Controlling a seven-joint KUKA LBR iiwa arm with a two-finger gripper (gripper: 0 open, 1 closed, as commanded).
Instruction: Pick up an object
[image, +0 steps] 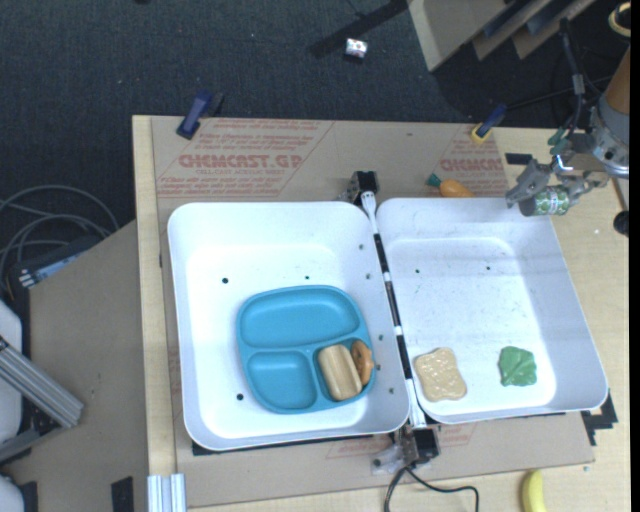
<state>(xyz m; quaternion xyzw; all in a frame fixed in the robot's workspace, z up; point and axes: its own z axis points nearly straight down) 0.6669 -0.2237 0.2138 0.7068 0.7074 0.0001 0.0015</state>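
My gripper (545, 192) hangs over the far right corner of the right bin (480, 290), at the bin's rim. A small green and silver can-like object (549, 203) sits between its fingers, lifted off the bin floor. At the near end of the right bin lie a tan biscuit-shaped piece (440, 375) and a green leafy piece (517, 366). In the left bin (210, 290) rests a blue divided plate (295, 330), and a brown bread-like item (343, 370) fills its near right compartment.
A small orange object (455, 187) lies on the bench just beyond the right bin. A yellow object (533, 492) sits at the bench's near edge. Blue clips (198, 114) hold the cardboard at the far corners. Cables run along the left floor.
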